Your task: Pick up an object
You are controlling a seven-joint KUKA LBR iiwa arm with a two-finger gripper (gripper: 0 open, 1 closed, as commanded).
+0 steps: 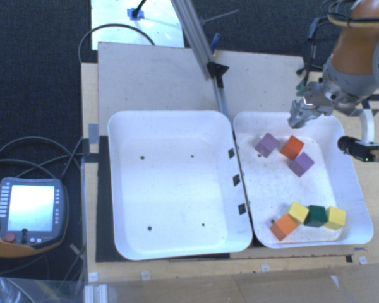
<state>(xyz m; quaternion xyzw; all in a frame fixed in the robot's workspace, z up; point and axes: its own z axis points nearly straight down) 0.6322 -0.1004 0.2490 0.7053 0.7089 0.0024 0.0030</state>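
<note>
just below tool (300, 117), orange block (292, 147), apart

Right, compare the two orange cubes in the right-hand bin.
The upper orange cube lies near the gripper, between two purple cubes and touching the lower purple cube. The lower orange cube sits by the bin's near rim, against a yellow cube. Both look alike in colour and size.

Seven small blocks lay in the right bin (350, 188). Near its far end sat a purple block (266, 144), an orange block (292, 148) just beside it, and a second purple block (301, 164) touching the orange one. Near the front edge clustered a yellow block (297, 211), a dark green block (316, 216), another yellow block (335, 218) and an orange block (283, 226).
</note>
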